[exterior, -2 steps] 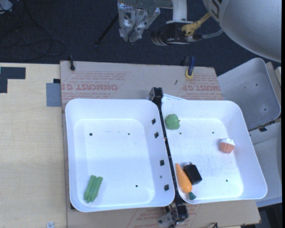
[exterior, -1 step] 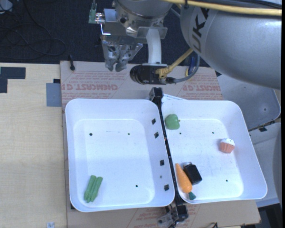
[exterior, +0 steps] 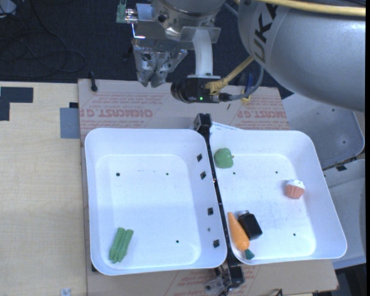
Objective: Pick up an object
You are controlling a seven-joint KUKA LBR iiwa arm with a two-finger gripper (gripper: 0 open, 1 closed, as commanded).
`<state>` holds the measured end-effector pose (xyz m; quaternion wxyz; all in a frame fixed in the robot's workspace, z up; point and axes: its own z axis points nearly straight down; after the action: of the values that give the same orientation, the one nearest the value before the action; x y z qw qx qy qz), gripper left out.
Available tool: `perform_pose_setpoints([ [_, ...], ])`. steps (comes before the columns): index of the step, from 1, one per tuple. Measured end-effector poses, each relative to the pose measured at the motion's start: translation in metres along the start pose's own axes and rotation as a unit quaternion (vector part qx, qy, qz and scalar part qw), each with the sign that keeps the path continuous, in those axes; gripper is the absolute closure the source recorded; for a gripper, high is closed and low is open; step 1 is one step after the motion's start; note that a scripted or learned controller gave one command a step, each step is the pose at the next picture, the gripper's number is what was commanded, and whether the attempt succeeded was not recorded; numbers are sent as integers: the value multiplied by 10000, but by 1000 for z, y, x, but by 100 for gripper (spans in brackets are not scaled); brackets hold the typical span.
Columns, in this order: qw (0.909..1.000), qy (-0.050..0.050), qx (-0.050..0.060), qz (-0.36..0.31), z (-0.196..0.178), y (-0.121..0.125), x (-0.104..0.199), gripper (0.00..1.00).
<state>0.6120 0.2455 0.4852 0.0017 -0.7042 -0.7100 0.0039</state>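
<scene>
My gripper hangs high above the back edge of the left bin, with nothing visible between its fingers. In the left bin a green bean pod lies near the front left corner. The right bin holds a green apple-like toy at its back left, a small orange and white cupcake at the right, an orange carrot at the front left, and a black block touching the carrot.
A black divider runs where the two bins meet. Brown cardboard lies under the bins. The arm's large grey body fills the upper right. Cables lie on the dark floor at the back left.
</scene>
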Motion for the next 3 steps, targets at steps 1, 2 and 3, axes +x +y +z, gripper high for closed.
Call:
perform_pose_setpoints([
  [1,10000,-8,19,-28,-9,-1,1,100],
  [2,10000,-10,25,-32,-9,-1,2,0],
  [3,10000,12,-44,21,-55,32,-2,0],
])
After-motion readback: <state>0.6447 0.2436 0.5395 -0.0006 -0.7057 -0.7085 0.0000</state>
